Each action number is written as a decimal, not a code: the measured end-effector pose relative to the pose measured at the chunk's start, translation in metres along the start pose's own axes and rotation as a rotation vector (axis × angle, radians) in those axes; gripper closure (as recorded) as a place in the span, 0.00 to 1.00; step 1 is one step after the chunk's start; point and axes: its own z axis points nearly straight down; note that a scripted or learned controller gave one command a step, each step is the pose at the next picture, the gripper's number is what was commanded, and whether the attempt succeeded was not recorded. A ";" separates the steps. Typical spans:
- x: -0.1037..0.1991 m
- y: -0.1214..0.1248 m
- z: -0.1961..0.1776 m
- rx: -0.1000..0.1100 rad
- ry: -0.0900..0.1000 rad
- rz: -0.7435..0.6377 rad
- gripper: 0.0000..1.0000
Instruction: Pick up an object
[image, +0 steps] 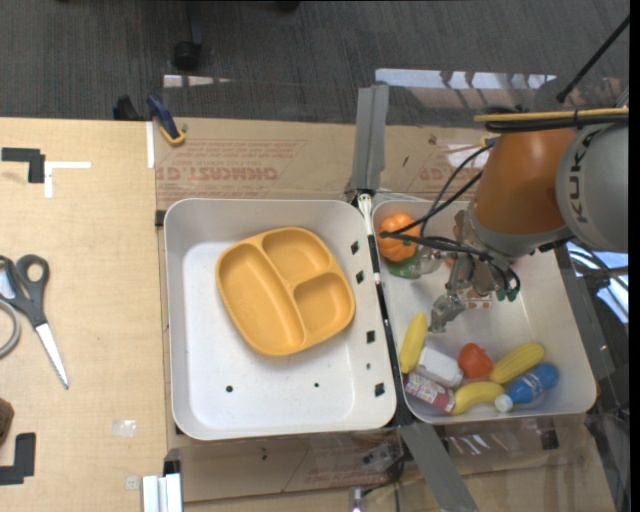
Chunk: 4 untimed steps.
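Note:
My gripper (441, 316) hangs low over the middle of the right bin (560, 300), under the orange band of the arm. It sits above bare bin floor, just right of a yellow banana-shaped piece (411, 342) and up-left of a red object (474, 357). Nothing shows between its tips. An orange fruit on a green piece (397, 236) lies at the bin's back left. Along the front lie a white block (440, 363), a corn cob (516, 362), a blue bottle (532, 385), a second yellow banana (476, 397) and a clear wrapped item (425, 391).
The left bin (190, 350) holds a yellow divided plate (285, 290). Scissors (38, 310) lie on the wooden bench at far left. A grey divider rail (368, 150) runs between the bins at the back. Black cables trail from the wrist across the right bin.

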 end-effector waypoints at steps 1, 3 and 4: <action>0.019 0.000 0.001 0.000 0.002 0.224 0.00; -0.024 -0.057 -0.017 0.001 -0.002 0.386 0.00; 0.048 -0.089 0.001 0.001 0.002 0.440 0.00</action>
